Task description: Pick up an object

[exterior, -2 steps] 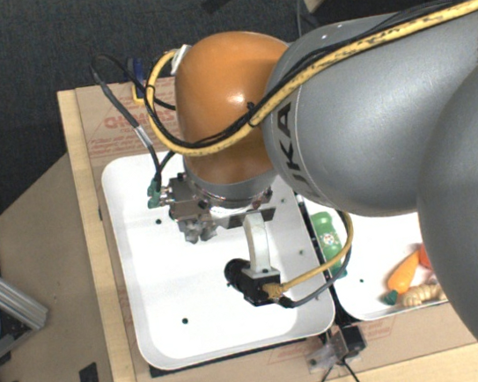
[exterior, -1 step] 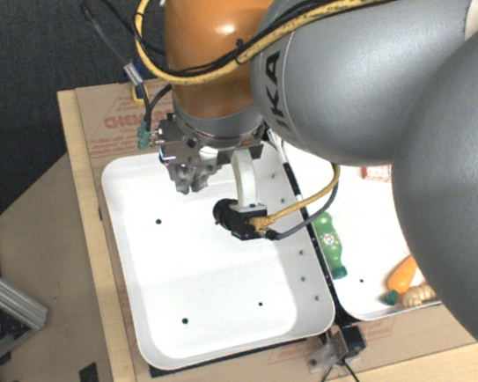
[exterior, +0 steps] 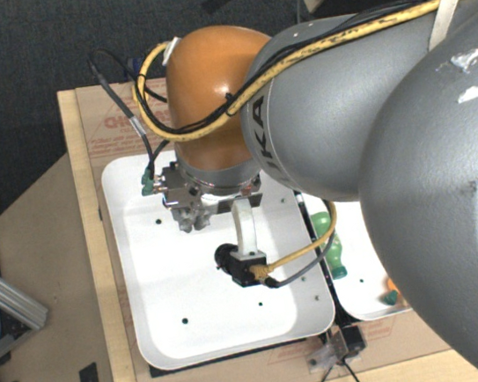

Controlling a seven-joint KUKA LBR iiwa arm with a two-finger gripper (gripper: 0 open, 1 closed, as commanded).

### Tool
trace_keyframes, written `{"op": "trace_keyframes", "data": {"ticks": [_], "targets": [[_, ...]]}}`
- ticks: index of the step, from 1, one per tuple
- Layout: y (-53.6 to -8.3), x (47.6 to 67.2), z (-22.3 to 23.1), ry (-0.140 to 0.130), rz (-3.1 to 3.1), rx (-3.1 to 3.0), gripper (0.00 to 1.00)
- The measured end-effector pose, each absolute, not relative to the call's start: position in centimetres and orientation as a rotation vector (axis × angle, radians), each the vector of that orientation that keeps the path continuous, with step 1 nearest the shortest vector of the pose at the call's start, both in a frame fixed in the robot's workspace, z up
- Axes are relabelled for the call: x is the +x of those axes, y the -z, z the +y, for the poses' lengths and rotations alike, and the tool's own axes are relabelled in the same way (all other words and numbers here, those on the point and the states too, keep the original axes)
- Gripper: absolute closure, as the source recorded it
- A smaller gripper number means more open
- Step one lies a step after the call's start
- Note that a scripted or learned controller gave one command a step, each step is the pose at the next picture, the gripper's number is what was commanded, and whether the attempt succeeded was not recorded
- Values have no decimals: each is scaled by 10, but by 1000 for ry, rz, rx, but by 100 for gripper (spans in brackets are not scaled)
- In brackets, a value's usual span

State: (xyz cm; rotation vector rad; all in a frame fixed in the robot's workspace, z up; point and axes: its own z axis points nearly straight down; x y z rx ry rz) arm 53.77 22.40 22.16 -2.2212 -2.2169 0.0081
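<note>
- The arm (exterior: 371, 121) reaches in from the right, its wrist bent down over the left bin (exterior: 161, 322).
- I can't tell how my claw (exterior: 194, 215) stands; it hangs low at the bin's far side.
- The green object (exterior: 329, 248) lies right, on the bins' shared edge. I risk closing on nothing, since it sits well apart.

Robotics lab, grey arm (exterior: 386, 101) with loose cabling, white bins (exterior: 162, 331) on plywood bench (exterior: 97, 251)
</note>
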Motion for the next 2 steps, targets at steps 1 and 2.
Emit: {"op": "trace_keyframes", "data": {"ticks": [1,2], "targets": [[-226,570,225,3,-2221,-2223,100],[-236,570,225,4,-2221,-2223,100]]}}
